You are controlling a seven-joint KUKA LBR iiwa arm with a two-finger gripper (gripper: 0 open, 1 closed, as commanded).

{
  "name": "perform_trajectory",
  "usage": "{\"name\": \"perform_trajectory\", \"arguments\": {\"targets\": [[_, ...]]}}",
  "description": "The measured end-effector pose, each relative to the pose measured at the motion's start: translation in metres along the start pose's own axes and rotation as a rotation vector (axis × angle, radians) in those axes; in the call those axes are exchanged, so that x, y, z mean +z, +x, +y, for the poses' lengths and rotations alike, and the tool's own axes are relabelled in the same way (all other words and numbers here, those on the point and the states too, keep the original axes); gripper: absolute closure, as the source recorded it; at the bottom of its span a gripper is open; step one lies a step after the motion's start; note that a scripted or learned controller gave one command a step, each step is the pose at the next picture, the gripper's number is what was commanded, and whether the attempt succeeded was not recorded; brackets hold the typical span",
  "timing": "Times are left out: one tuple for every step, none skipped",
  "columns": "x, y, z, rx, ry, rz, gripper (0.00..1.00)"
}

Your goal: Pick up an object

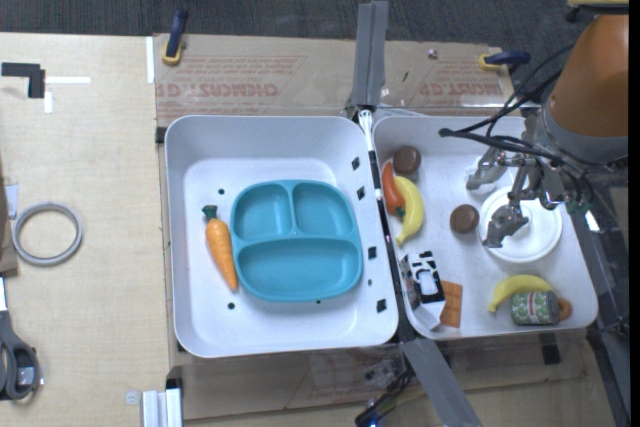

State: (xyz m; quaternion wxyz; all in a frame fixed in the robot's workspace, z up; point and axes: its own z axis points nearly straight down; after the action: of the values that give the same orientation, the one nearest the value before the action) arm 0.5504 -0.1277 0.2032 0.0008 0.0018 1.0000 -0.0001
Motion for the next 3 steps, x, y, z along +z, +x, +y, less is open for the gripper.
{"name": "perform_trajectory", "arguments": {"targets": [[0.093, -0.017, -0.007, 0.058, 0.0, 0.001, 0.0], [0.111, -0.021, 0.006, 0.142, 0.0, 0.0, 0.0], [0.11, -0.038, 0.011, 0.155, 0.0, -0.003, 0.0]]}}
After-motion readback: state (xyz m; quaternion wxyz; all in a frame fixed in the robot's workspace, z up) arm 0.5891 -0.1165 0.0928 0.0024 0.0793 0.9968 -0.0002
